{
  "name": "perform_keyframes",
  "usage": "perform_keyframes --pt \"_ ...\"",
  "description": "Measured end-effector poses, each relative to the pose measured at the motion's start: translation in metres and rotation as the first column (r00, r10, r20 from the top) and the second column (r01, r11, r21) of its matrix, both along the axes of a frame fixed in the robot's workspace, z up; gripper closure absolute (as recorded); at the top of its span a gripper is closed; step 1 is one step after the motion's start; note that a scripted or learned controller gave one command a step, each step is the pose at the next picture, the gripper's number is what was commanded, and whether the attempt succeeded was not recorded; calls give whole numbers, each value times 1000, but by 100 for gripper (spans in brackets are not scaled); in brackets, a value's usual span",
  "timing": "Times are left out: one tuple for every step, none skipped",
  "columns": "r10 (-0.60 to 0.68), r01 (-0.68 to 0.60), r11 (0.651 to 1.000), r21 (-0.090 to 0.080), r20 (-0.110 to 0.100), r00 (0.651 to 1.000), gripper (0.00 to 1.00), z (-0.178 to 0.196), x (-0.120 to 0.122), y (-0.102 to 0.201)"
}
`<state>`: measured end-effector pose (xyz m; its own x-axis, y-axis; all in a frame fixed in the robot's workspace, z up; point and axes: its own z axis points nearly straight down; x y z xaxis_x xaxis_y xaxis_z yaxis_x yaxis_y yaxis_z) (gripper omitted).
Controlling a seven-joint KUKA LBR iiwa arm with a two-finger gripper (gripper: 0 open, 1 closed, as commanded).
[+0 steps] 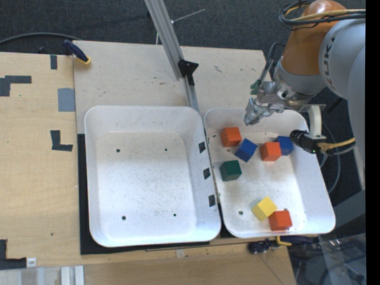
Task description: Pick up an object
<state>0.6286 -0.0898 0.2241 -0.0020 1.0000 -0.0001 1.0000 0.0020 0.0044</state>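
Camera view, looking down at a slant on the counter (136, 76). Item one: two shallow white bins side by side, the left bin (95, 159) bare but for small dark marks on its floor, the right bin (314, 200) holding all the blocks.

Blocks in the right bin, listed from the far end to the near end:
- orange block (231, 136), near the far left corner;
- blue block (246, 149), touching or just beside the orange block on its near right side;
- orange-red block (270, 151), right of that blue block;
- second blue block (285, 145), touching the orange-red block on its right;
- dark green block (230, 170), near the bin's left wall, just nearer than the first blue block;
- yellow block (264, 208), toward the near end;
- red-orange block (280, 219), touching the yellow block's near right corner.

Arm: grey with an orange band, reaching in from the right. Its hand (254, 114) hangs over the far rim of the right bin, just beyond and to the right of the orange block, with nothing seen between the fingers; whether they are spread or closed cannot be told.

Other: a slanted metal bar (168, 31) crosses the counter above the gap between the bins.
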Motion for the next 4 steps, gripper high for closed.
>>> perform_keyframes --pt "0 0 1000 -1 1 1000 100 53 1 0" --pt "3 -3 1000 1 -7 1000 100 33 -7 52" --pt "4 -4 1000 2 -6 1000 100 34 -8 102" --pt "5 -5 1000 2 -8 1000 100 21 -23 163"
